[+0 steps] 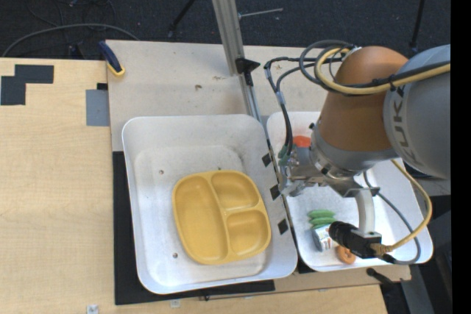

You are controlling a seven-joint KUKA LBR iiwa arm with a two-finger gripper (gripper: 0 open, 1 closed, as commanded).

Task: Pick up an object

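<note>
Bins: two, a left bin [140,158] and a right bin [412,195].
Yellow divided plates [221,215]: one, three compartments.
Green items [321,217]: one.
Orange bits: seemingly two, one low [345,254], one high [302,141].
Arms [368,114]: one.

tray [221,217]: yellow | bins [147,158]: white | arm [368,110]: grey, orange band | small item [321,216]: green

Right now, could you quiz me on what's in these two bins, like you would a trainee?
1. True or false: the yellow divided tray lies in the left bin.
2. Which bin is the arm over? A left, B right.
3. What colour is the small flat item in the right bin beside the orange piece?

Key: 1 true; 2 B; 3 green.
</note>
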